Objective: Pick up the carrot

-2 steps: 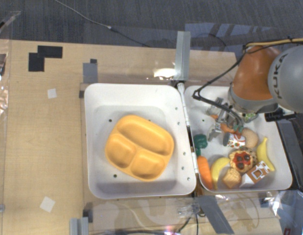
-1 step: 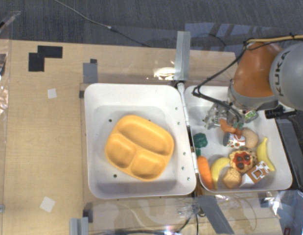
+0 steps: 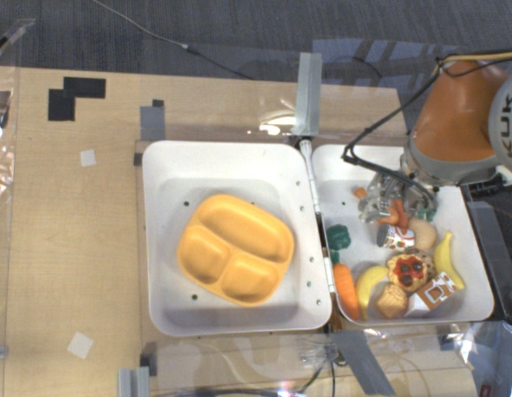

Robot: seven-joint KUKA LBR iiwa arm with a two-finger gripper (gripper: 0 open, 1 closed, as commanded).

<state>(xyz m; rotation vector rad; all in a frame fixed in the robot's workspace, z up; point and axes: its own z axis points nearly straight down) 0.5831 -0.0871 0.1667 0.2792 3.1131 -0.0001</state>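
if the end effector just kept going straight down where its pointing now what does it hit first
Probably the small orange-red toy right under the end effector in the right bin, not the carrot, which lies apart toward the bin's near left corner. Depth is hard to judge from this slanted view, so treat that as likely.

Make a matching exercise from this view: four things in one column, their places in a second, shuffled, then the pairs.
Things:
1. orange carrot
2. yellow divided plastic plate
3. small dark green toy
4. yellow banana

Places:
A. left bin, middle
B. right bin, near its right wall
C. right bin, front left corner
D. right bin, by the left wall, just behind the carrot

Pairs: 1-C, 2-A, 3-D, 4-B
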